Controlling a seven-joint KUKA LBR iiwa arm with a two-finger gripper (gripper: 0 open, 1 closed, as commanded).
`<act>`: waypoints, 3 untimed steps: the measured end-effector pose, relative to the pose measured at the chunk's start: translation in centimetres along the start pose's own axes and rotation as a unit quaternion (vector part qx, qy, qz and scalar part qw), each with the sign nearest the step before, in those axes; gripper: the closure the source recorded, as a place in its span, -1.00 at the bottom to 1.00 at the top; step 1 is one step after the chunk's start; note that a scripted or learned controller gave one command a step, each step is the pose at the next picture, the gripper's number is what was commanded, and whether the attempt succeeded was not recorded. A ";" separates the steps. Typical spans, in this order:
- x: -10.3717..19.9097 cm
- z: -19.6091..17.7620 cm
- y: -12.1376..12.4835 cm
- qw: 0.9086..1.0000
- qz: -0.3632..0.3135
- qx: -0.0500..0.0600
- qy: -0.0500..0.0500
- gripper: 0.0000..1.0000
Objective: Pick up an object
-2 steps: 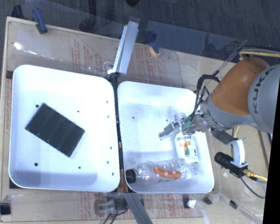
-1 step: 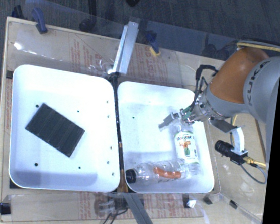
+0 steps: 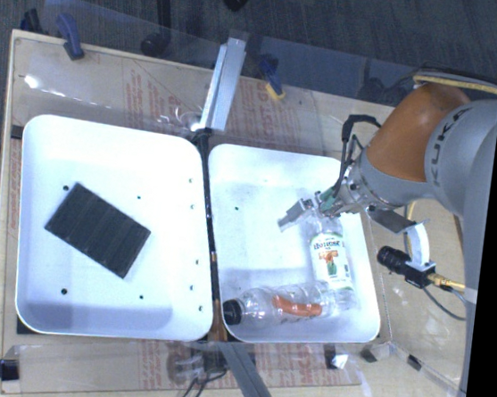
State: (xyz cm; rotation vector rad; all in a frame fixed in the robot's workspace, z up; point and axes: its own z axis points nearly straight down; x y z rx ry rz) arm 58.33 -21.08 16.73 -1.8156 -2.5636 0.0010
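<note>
In the right bin (image 3: 226, 235), the gripper (image 3: 312, 208), its opening impossible to tell, hangs just at 11 o'clock of the upright-labelled bottle (image 3: 333, 259), whose long axis runs 12 to 6.

I'm looking down at 2 bins: left bin (image 3: 49, 137) & right bin (image 3: 234, 169), sitting side by side. I'm counting 1 dark pad (image 3: 98, 229) lying in the left one. In the right one I'm counting 2 clear bottles: 1 w/ a label (image 3: 331, 262), 1 w/ a black cap & orange bit inside (image 3: 285, 305). I'm bringing 1 gripper (image 3: 310, 210) in over the right bin. On the bench's far edge I'm seeing 2 blue clamps: 1 at left (image 3: 69, 34), 1 nr the middle (image 3: 271, 75).
</note>
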 end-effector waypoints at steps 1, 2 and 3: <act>2.4 -3.0 8.5 0.996 -0.089 -0.001 -0.001 -1.00; -1.2 1.0 3.2 0.997 -0.080 0.001 0.000 -1.00; -1.1 1.0 3.2 0.997 -0.080 0.001 0.000 -1.00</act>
